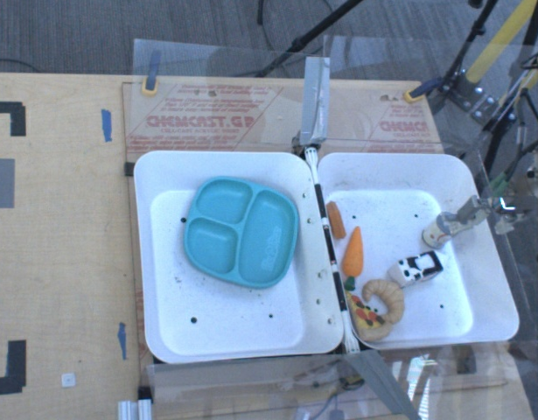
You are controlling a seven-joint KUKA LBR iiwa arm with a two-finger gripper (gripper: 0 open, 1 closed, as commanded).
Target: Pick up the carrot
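1. Gripper [436, 232] first: I see it low over the right bin [478, 182], near that bin's right wall, reaching in from the right. It looks pale and small from here, and I cannot tell whether it is open or closed. Nothing visible sits in it.
2. I find the carrot [353, 251] lying in the right bin close to the divider between the two bins, orange body with a green tip at the near end. It lies well apart from the gripper, to its left.
3. Just above the carrot I see a small orange-brown sausage-shaped piece [337, 220], also by the divider.
4. Below the carrot lies a tan ring-shaped toy [384, 297], with a multicoloured slice-like piece [363, 313] touching it at the bin's near left corner.
5. Between the ring and the gripper I see a small black-and-white toy [417, 269], near the gripper but not touching it.
6. Over in the left bin [155, 234] a teal divided plate [242, 232] with three compartments rests flat.
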